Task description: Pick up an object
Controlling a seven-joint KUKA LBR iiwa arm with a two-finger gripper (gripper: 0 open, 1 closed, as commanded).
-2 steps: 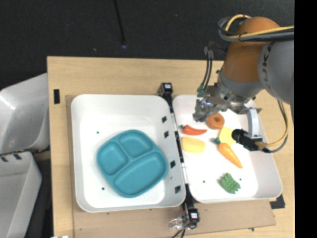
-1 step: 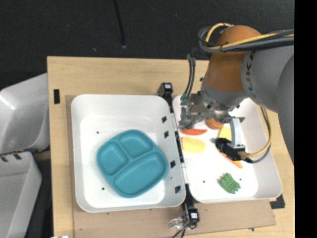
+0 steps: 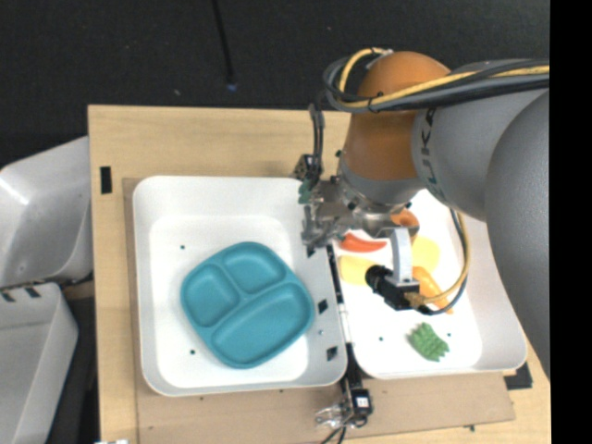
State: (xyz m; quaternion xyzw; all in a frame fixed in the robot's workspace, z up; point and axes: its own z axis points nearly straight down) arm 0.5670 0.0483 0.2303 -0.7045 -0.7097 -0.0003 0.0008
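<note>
My gripper (image 3: 331,218) hangs under the orange wrist, low over the far left part of the right bin (image 3: 462,359), close to the wall between the two bins. Just right of and below it lies a red-orange piece (image 3: 363,243). A yellow thing (image 3: 424,248) lies beside that, partly hidden by the wrist hardware, and a small orange thing (image 3: 404,218) peeks out under the wrist. A green leafy toy (image 3: 428,341) rests apart, near the right bin's front. I see nothing clearly held.
A blue divided plate (image 3: 245,303) lies in the left bin (image 3: 157,248), toward its front. The arm's big grey body covers the right bin's far right side. The wooden bench (image 3: 111,137) surrounds both bins.
</note>
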